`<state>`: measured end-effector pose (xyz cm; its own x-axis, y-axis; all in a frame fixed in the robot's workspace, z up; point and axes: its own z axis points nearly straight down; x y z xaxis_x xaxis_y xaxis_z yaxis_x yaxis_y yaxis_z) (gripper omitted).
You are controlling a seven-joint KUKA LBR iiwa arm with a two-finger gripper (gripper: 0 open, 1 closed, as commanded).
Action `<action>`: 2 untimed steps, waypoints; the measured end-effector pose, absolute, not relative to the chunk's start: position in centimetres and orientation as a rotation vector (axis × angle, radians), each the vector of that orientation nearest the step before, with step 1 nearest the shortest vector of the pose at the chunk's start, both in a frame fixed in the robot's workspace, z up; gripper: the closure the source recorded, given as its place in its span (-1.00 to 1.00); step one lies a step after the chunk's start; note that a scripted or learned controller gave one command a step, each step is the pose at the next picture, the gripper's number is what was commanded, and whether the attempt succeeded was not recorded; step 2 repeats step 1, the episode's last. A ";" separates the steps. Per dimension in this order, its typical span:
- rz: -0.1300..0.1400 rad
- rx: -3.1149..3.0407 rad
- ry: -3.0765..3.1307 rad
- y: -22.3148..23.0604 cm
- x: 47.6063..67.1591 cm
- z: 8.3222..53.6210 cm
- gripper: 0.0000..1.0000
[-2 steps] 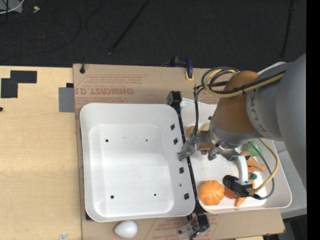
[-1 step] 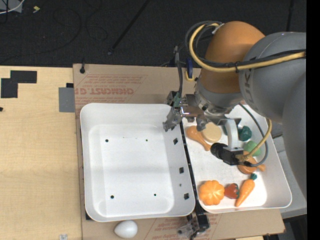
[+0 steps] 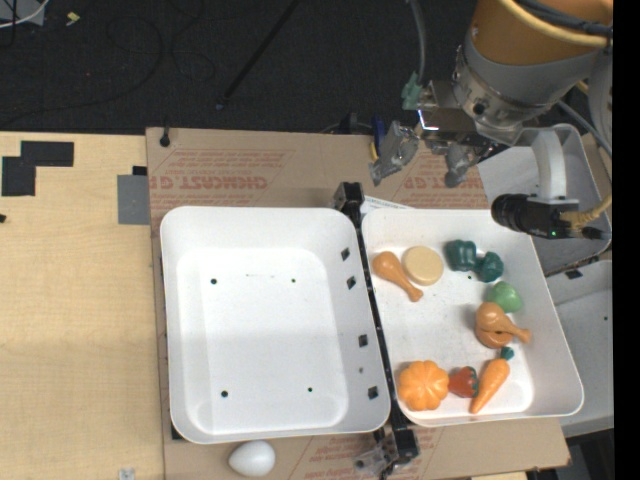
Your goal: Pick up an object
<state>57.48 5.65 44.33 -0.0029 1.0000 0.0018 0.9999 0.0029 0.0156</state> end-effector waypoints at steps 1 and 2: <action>-0.009 2.217 2.230 5.7 57.4 44.2 1.00; -0.009 2.217 2.230 5.7 57.4 44.2 1.00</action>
